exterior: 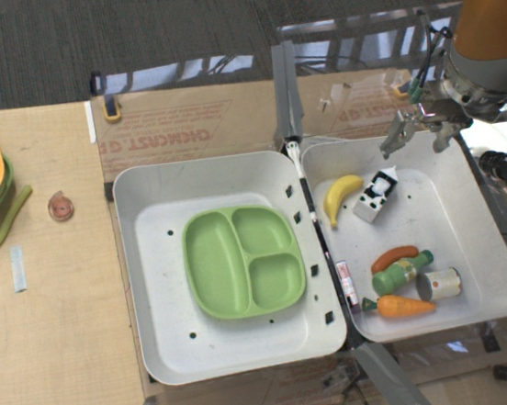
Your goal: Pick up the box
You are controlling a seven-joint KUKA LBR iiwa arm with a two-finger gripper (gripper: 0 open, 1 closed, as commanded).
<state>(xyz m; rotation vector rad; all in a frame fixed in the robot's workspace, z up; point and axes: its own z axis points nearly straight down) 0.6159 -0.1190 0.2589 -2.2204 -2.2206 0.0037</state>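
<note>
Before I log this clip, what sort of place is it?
Probably a robotics lab's pick-and-place test bench: two white bins sit side by side on cardboard, toy food such as a banana and a carrot shares a bin with the box, and the end effector hangs above.

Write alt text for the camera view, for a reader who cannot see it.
A grey robot arm's gripper hangs open over the back edge of the right white bin, above a small black-and-white box lying beside a banana. Nearer the front lie a carrot, a green bottle and a small can. The left white bin holds a green divided plate.
</note>
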